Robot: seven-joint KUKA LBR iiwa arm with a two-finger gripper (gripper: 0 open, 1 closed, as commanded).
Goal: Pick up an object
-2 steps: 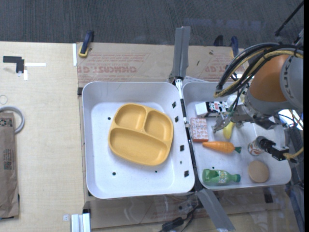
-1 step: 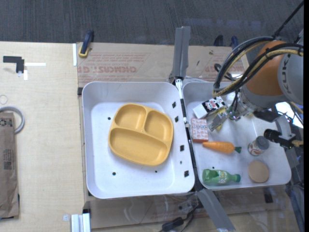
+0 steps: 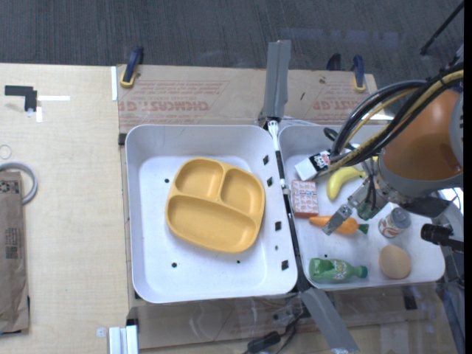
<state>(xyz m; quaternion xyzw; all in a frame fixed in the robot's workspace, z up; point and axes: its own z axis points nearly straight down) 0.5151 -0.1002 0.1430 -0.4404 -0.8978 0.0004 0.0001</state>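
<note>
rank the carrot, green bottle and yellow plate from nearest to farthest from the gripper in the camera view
1. Carrot, right bin, right at the gripper.
2. Green bottle, right bin, toward the front edge.
3. Yellow plate, in the left bin.

Bench surroundings beyond the two bins

A flattened cardboard sheet point(image 3: 221, 98) lay at twelve o'clock, held by two blue clamps point(image 3: 133, 65). At nine o'clock a brown paper bag point(image 3: 13, 249) rested on the pale wooden benchtop point(image 3: 63, 168), with a small black bracket point(image 3: 21, 93) at ten o'clock.
</note>
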